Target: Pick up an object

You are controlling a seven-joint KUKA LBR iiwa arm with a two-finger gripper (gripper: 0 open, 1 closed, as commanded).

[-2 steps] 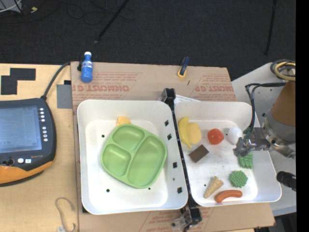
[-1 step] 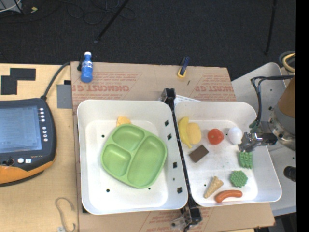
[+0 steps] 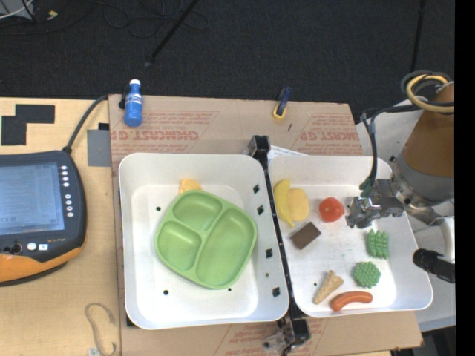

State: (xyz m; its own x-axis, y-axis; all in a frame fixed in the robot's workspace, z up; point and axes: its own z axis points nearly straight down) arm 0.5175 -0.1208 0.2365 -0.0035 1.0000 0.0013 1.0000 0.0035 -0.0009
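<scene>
Robot lab: cardboard-covered bench point(image 3: 223, 128) w/ two white bins point(image 3: 141, 199), teach pendant point(image 3: 37, 206) at left, cables point(image 3: 111, 6) on dark floor.

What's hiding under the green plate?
A small yellow thing pokes out from behind the top edge of the green plate. The plate covers the rest, so what it is cannot be told.

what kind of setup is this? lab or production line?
Most likely a robotics lab grasping bench, not production: two white bins of toy food such as a plastic tomato, a teach pendant beside them, and loose cables on the dark floor.
</scene>
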